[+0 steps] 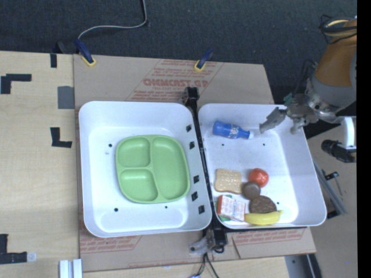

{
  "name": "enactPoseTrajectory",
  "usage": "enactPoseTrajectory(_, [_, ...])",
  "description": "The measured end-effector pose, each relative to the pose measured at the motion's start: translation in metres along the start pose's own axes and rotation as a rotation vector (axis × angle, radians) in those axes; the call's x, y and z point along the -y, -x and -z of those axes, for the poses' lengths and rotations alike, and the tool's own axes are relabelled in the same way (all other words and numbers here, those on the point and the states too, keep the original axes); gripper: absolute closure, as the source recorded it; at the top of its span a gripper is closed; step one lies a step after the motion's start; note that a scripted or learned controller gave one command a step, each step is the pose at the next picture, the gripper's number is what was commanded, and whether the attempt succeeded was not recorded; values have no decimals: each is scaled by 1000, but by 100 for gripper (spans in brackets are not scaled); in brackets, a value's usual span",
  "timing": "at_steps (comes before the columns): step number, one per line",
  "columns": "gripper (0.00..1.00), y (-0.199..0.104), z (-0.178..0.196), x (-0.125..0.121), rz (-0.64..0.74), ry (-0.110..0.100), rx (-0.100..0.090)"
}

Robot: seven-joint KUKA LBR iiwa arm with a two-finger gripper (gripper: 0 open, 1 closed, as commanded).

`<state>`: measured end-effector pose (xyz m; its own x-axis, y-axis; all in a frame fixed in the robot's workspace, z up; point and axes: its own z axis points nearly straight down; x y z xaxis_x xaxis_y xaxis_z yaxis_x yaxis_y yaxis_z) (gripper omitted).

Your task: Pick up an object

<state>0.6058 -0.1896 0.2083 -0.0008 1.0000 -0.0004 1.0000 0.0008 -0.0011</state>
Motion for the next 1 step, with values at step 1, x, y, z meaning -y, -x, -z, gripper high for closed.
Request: enactPoseTrajectory(1, [0,-10,-115,55,0,-2,-1])
